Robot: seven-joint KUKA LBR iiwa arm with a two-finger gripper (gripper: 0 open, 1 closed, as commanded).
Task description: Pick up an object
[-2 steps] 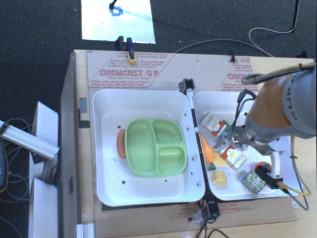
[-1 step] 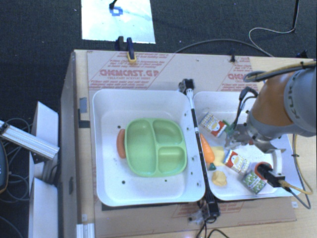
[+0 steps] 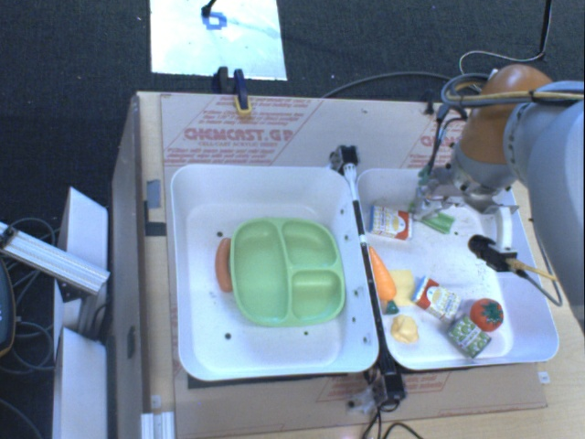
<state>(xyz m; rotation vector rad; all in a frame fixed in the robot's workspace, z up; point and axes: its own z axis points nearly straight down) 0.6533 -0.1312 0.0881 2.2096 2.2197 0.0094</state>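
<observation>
- We judge this to be the approach step: the gripper (image 3: 432,199) is low in the far part of the right bin (image 3: 539,337), and nothing is lifted yet.
- It sits just above a small green piece (image 3: 440,221), with the small carton (image 3: 389,221) just to that piece's left.
- Other candidates lie nearer the camera: a carrot (image 3: 383,280), a tomato (image 3: 486,314), a green can (image 3: 469,336).
- The left bin (image 3: 196,337) holds a green divided plate (image 3: 287,272).
- Whether the jaws stand apart or together, we cannot tell; the wrist hides them.
- Next, we think, the jaws must straddle the green piece and close before any lift.
</observation>
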